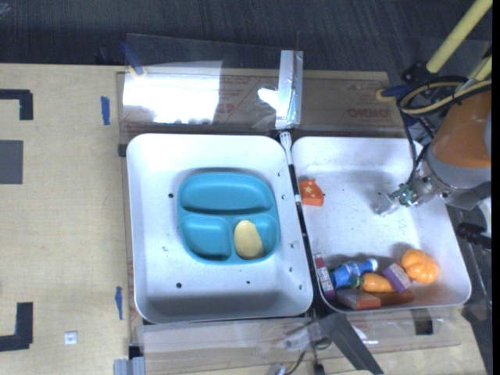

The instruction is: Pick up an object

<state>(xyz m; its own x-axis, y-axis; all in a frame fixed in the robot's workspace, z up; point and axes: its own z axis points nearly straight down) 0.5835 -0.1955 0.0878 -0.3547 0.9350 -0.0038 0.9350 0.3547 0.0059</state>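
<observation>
camera view: smooth oval yellow potato (248,239) in glossy blue tray (226,194)

Open floor beneath the gripper (388,203) in the right bin (351,151).
Toward the bin's near wall, a clutter of toys (379,276) crowds the floor; an orange block (312,192) sits well off beside the divider, apparently clear of any approach.

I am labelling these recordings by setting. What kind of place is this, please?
Probably a robotics lab bench for pick-up trials: two white bins on a wooden bench, small toys heaped in the right bin, and a grey-and-orange robot arm reaching in.
</observation>
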